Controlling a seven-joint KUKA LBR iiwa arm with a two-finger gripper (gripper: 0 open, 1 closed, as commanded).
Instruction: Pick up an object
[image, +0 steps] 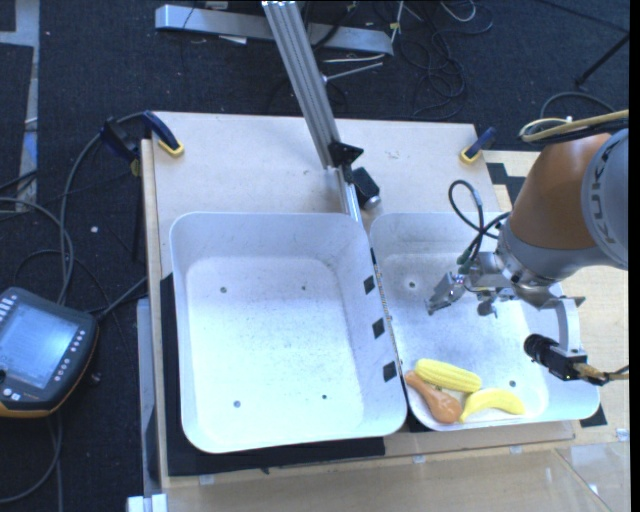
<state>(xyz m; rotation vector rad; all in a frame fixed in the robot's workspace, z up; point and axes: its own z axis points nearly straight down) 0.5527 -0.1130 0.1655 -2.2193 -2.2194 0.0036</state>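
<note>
White plastic is what you are looking down on: two shallow bins side by side on the pale wooden surface (250, 160). Take the right bin (420, 250) as your reference. Along its near edge you see three toy foods bunched together: a yellow corn cob (447, 375), a yellow banana (494, 403) just to the right of the cob and slightly nearer the rim, and an orange carrot-like piece (436, 399) lying left of the banana and touching the underside of the cob. The left bin (270, 330) sits against the right bin's left wall, with a row of black tabs along the shared edge.

Your arm (565, 205) comes in over the right bin's right side, its orange band above the wrist. The jaws (445, 293) hang over the middle of the right bin, pointing toward its left wall, well apart from the three foods at the near edge. Nothing shows between them, and you cannot tell from this angle whether they are parted or closed.

Behind the right bin's far left corner a slanted metal rail (310, 85) meets the surface. A handheld control pad (40, 345) lies on the floor far off to the left.
</note>
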